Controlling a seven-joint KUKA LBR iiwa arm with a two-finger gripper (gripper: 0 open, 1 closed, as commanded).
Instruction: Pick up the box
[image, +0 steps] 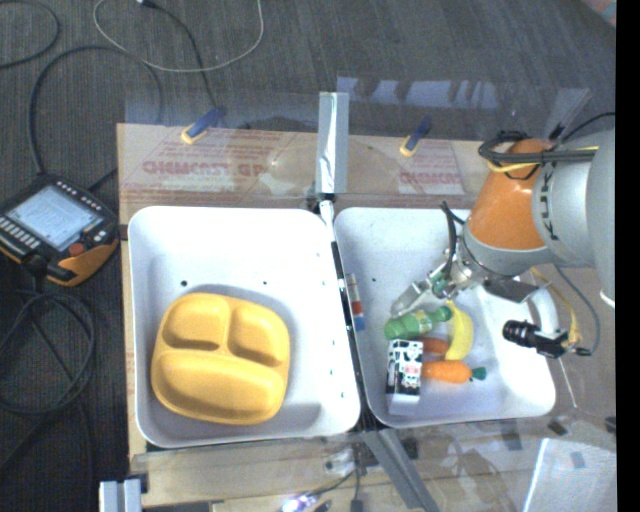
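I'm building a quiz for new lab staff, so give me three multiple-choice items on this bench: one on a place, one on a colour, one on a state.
1. Where does the box lie?
A. left bin
B. right bin
C. on the floor

2. What colour is the divided tray in the left bin?
A. yellow
B. blue
C. red

3. How does the box stand to the gripper?
A. clamped in it
B. lifted above the bin
C. resting in the bin, apart from it

Key: B, it sits in the right bin beside the carrot; A, the tray is yellow; C, the gripper is above the green bottle.

The hand (428, 291) hovers just above the green bottle (417, 323), near the box (405, 367).
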